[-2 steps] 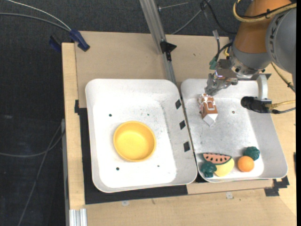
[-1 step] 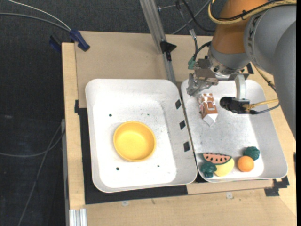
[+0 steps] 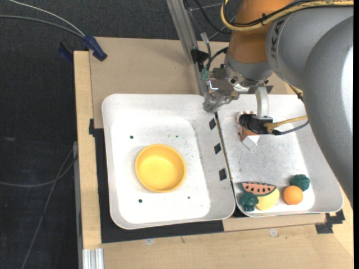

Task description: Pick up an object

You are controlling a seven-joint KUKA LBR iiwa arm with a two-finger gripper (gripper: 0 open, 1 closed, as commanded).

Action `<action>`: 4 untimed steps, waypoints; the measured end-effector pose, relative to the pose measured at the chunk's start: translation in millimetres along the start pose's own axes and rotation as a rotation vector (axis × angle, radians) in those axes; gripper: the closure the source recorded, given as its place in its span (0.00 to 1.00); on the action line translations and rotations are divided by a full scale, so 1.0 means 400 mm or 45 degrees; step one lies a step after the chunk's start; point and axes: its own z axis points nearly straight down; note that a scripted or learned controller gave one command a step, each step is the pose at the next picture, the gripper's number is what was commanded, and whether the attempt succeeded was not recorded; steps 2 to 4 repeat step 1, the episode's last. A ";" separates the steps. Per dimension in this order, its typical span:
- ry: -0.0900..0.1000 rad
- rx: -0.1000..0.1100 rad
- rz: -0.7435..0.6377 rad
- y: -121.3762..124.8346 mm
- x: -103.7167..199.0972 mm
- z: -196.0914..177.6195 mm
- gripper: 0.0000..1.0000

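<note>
Gripper [image 3: 215, 101] at far right corner of left bin [image 3: 140, 98], grip state can't be told; watermelon slice [image 3: 258, 188] and orange [image 3: 292, 195] well forward-right of it, yellow bowl [image 3: 160, 167] forward-left

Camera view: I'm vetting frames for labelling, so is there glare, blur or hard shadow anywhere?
In the camera view the light is even: the left bin is bright but not blown out, the yellow bowl and the orange are sharp with only faint shadows, and the grey arm, close to the lens, looks slightly soft.
</note>
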 end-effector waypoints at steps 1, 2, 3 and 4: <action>0.000 -0.009 -0.001 0.003 0.136 -0.065 1.00; 0.000 -0.009 -0.001 0.003 0.136 -0.065 1.00; 0.000 -0.009 -0.001 0.003 0.136 -0.065 1.00; 0.000 -0.009 -0.001 0.003 0.136 -0.065 1.00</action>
